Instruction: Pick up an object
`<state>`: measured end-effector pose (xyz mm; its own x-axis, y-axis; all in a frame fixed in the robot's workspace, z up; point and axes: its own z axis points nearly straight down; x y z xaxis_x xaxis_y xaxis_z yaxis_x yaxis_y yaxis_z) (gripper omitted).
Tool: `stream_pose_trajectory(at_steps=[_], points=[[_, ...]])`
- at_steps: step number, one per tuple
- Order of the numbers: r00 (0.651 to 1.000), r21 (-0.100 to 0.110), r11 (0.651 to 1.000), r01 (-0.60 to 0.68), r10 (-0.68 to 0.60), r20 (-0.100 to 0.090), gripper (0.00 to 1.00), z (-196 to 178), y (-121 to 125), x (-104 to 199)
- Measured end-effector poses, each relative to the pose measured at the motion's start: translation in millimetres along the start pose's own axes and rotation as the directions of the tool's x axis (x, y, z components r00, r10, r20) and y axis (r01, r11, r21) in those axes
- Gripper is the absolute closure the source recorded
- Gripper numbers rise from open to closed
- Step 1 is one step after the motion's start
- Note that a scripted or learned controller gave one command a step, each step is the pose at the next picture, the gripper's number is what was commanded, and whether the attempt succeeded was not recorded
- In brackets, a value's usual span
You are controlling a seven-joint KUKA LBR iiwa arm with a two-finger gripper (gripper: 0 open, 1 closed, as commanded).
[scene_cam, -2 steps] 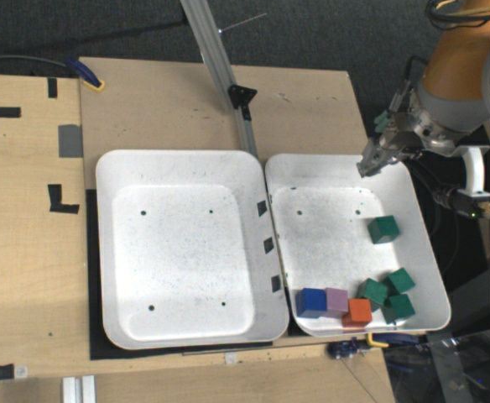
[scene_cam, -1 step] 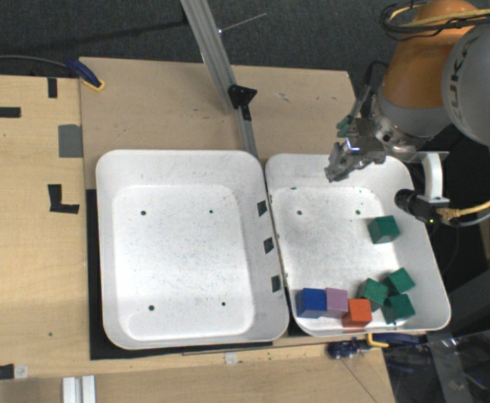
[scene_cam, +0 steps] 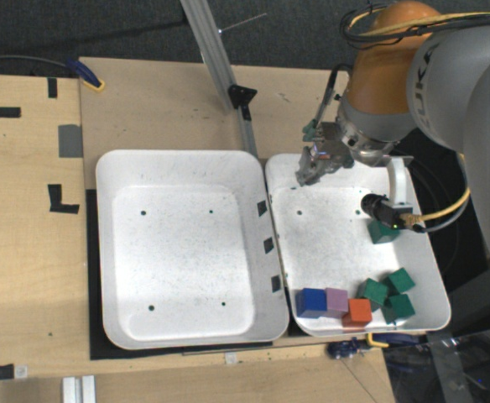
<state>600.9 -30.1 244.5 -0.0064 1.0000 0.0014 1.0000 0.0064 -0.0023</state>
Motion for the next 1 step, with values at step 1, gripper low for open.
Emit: stream_pose_trajectory(at_steps=[1], points=[[1.000,0.000,1.000,0.000,0.000,0.001,1.00,14.1,15.4,49.4]])
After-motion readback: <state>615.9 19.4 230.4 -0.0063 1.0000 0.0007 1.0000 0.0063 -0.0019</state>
